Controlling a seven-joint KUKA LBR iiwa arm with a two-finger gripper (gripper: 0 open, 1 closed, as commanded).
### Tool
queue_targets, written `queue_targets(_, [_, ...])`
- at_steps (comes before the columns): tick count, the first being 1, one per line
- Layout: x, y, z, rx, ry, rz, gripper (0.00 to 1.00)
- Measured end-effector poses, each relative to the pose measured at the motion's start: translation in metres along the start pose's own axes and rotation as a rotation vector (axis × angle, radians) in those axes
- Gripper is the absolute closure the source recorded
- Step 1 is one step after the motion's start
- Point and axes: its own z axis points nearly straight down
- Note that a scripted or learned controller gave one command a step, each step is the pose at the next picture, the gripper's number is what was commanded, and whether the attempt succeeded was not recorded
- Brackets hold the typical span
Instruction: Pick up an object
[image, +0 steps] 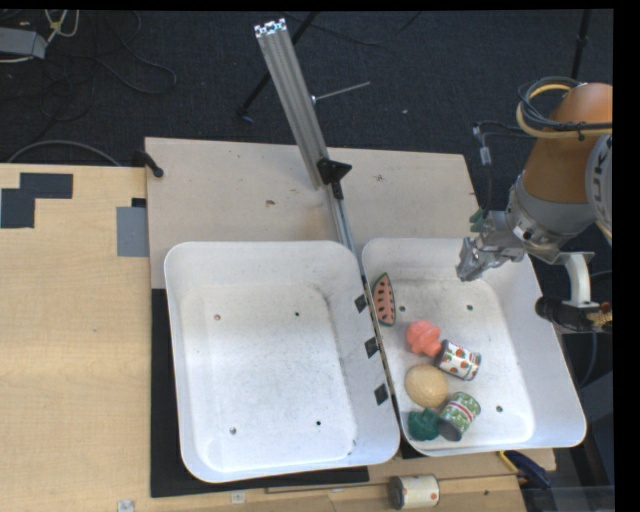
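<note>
1. While you look down on the bench, you see the gripper (474, 262) poised over the far part of the right bin (540, 335) — whether it is spread or pressed together you cannot tell.
2. Nothing shows in its grasp.
3. You find the objects grouped near that bin's left wall: a watermelon slice (383, 299) against the wall, a pink piece (423, 338) just beside a small red-and-white can (460, 361).
4. Nearer you lie a tan, egg-like lump (427, 385), a green-and-white can (460, 413) and a dark green piece (422, 426) — all close together.
5. Beside it sits the left bin (265, 360).
</note>
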Motion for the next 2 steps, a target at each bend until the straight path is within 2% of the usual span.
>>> queue_targets(1, [-0.001, 0.000, -0.021, 0.003, 0.001, -0.001, 1.00])
queue_targets(2, [0.059, -0.013, -0.023, 0.007, 0.004, -0.002, 1.00])
